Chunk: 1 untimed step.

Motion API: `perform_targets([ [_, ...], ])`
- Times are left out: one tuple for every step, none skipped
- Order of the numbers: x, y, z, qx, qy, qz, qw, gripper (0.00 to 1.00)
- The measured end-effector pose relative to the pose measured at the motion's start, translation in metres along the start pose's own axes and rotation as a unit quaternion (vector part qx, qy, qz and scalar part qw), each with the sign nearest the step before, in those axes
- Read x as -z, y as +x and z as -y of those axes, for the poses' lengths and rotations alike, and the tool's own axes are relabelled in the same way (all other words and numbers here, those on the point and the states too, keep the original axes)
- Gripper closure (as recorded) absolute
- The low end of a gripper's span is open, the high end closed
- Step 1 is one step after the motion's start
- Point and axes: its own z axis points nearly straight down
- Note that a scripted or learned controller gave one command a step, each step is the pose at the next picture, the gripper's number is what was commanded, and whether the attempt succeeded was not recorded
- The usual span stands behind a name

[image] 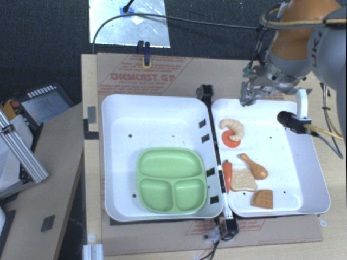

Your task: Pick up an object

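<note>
The gripper (250, 95) hangs above the right bin's (309, 161) far edge, grip state unreadable; nothing picked yet, croissant (232, 126) waiting.

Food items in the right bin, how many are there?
6: a croissant at the top, a tomato slice below it, a drumstick, a carrot by the divider, a bread slice, a waffle.

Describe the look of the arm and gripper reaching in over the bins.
The arm is grey, with a rounded orange band above the wrist. A thin dark cable loops around that joint. Below it sits a grey metallic wrist section ending in a small dark two-finger gripper. No readable markings show.
</note>
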Motion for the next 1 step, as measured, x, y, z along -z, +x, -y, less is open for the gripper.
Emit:
perform_targets([
  [-0.0134, 0.0556, 0.0063, 0.0, 0.001, 0.0, 1.0, 1.0],
])
